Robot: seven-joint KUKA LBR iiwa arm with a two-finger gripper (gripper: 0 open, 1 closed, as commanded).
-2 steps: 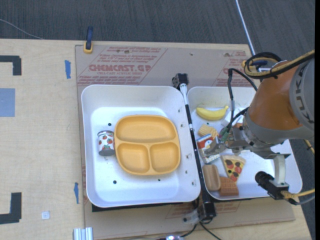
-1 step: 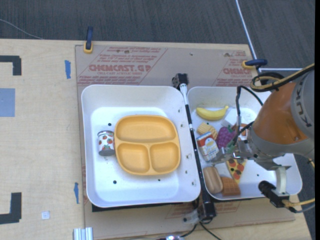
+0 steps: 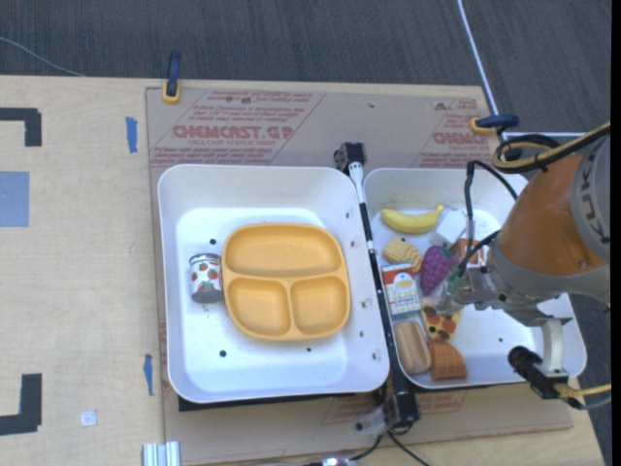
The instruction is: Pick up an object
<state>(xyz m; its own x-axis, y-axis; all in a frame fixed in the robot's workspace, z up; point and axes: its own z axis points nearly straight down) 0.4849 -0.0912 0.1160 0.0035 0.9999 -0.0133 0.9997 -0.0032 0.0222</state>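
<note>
Toy food lies in the right bin [image 3: 505,343]: a banana [image 3: 412,219], a corn cob [image 3: 401,252], purple grapes [image 3: 436,265], a red and white carton [image 3: 402,292], a hot dog [image 3: 411,346], a brown bread piece [image 3: 447,360] and a small red and yellow piece [image 3: 441,324]. My gripper [image 3: 456,292] reaches down into this bin from the right, just right of the grapes and above the red and yellow piece. The arm's orange band [image 3: 543,226] and wrist cover the bin's right half.
The left bin [image 3: 184,338] holds a yellow divided plate [image 3: 287,280] and a small strawberry-print can [image 3: 205,278] at its left. A black divider [image 3: 374,260] runs between the bins. Cables [image 3: 485,178] loop over the arm at the back right.
</note>
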